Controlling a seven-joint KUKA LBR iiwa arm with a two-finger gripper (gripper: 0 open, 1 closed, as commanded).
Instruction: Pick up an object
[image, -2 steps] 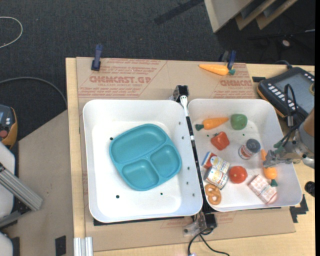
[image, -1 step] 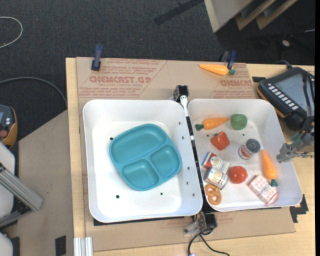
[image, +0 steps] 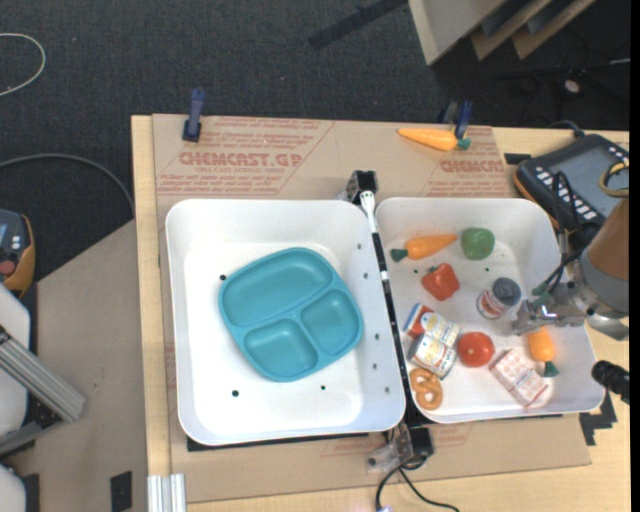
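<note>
A grey arm (image: 612, 262) with a rounded, glossy shell enters at the right edge, an orange-tan band across its upper part. Thin dark cables run along its side to a small gripper (image: 541, 312) of bare silver metal with black fittings.

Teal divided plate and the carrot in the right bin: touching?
Apart. The camera view shows the teal divided plate in the left bin and the carrot in the right bin, with both bin rims between them.
</note>
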